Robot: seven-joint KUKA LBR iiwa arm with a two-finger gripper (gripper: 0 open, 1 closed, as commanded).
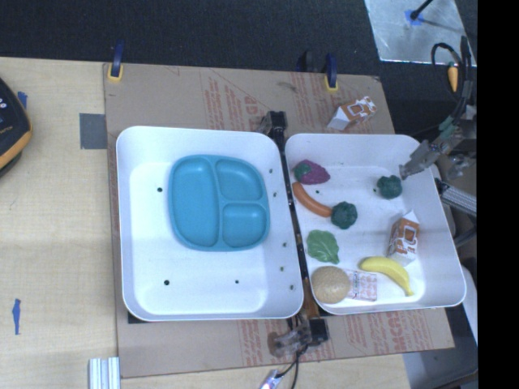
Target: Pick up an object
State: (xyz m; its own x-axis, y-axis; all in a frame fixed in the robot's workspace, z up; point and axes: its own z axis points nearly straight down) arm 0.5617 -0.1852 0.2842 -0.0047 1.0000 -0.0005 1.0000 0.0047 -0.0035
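We see two white bins side by side on a cardboard sheet (203,96) clamped to the bench. Left bin (146,290) holds a blue divided plate (218,203), lying flat near the middle.

Right bin (450,274) has all the pickable stuff:
- purple piece (311,172) at the upper left
- orange sausage-like piece (311,200) just below it, lying diagonally
- dark green broccoli-like piece (344,215) just beside the sausage's lower end
- second dark green piece (389,186) toward the upper right
- green leaf (323,246) at the left-middle
- round tan bun (331,284) at the lower left, touching a small flat packet (363,286)
- banana (388,272) at the lower right
- small carton (405,239) above the banana, tilted

Another small carton (353,113) lies outside, on the cardboard above the right bin.

Gripper (413,165) sits at the right bin's upper right edge, near the second green piece, apart from it as far as we can see. We can't tell its opening state. Nothing visible in its grasp.

Yellow-black device (10,128) at the left edge of the bench.
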